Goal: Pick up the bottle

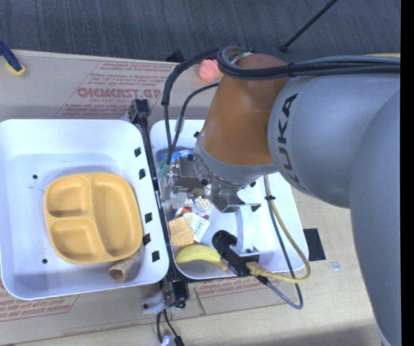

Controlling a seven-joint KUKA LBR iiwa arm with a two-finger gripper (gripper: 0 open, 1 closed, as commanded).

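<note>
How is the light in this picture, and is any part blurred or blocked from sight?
Camera view: the light is even and soft, with faint shadows along the walls of the left bin and no strong glare on the yellow divided plate. The picture is slightly soft overall. The arm covers much of the right bin, so the small items beside the banana are hard to tell apart.

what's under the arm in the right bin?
Showing past the arm in the right bin: a banana, a cracker-like square, small packets, something blue. The arm covers the rest; no bottle identifiable.
</note>
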